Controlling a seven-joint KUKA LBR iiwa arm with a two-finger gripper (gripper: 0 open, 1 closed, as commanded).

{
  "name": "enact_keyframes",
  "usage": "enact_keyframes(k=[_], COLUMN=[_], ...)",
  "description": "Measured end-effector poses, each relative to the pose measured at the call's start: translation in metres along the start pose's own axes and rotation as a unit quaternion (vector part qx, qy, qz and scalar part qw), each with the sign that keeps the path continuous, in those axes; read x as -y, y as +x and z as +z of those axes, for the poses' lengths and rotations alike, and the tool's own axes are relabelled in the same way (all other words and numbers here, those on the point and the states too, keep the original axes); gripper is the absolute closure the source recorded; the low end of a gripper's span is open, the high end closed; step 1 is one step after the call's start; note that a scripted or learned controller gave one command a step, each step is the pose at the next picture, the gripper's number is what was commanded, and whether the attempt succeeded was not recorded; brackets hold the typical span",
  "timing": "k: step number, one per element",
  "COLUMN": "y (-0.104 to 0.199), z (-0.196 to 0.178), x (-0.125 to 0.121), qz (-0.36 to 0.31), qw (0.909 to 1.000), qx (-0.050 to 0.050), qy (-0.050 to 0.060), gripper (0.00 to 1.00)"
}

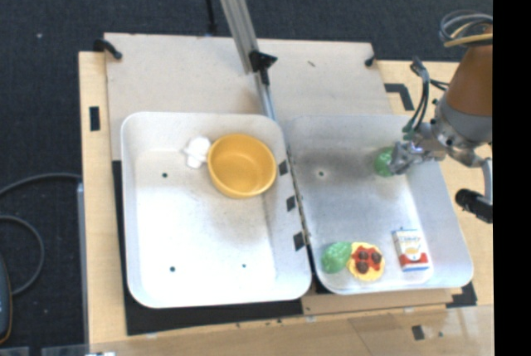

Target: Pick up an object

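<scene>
Arm w/ orange band [474, 80] reaching in from right, over upper right part of right bin [348, 180]. Gripper [400, 161] low, at upper right of that bin, tip right against a small green object [384, 162]. Green obj. touching or just beside jaws; cannot tell if actually between them. Jaws state: cannot tell, too small/blurred at tip.

Right bin, near front edge, row of 3 items L to R: green lumpy piece [336, 256], round yellow item w/ red spots [367, 260] touching it, then small red-and-white carton [411, 251] lying flat, slightly apart from the other two. Dark scuffing across middle of right bin floor.

Left bin [166, 263]: yellow bowl [241, 165] upright, at upper right of bin, close to shared edge btw bins. Small white crumpled obj. [197, 151] just left of bowl, touching its rim or nearly so.

Both bins side by side on tan tabletop [95, 180]. Metal pole [236, 10] slanting from top of view down to gap btw bins. Cables at left edge [25, 213] on dark floor.
</scene>
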State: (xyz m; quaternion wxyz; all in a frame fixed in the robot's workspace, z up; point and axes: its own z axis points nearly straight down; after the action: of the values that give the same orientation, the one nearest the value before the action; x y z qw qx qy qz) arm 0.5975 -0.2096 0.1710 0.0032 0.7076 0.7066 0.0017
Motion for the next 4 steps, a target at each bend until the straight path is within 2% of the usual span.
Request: enact_keyframes(k=[1, 2, 3, 4], y=[-0.004, -0.006, 0.041, 0.1], z=[-0.045, -0.088, -0.09, -0.095], x=[-0.008, -0.01, 0.013, 0.023], qz=[-0.002, -0.002, -0.003, -0.004], qw=[1.0, 1.0, 1.0, 1.0], qx=[0.0, 0.0, -0.001, -0.001], qy=[0.003, 0.0, 0.003, 0.002], gripper=[1.0, 1.0, 1.0, 1.0])
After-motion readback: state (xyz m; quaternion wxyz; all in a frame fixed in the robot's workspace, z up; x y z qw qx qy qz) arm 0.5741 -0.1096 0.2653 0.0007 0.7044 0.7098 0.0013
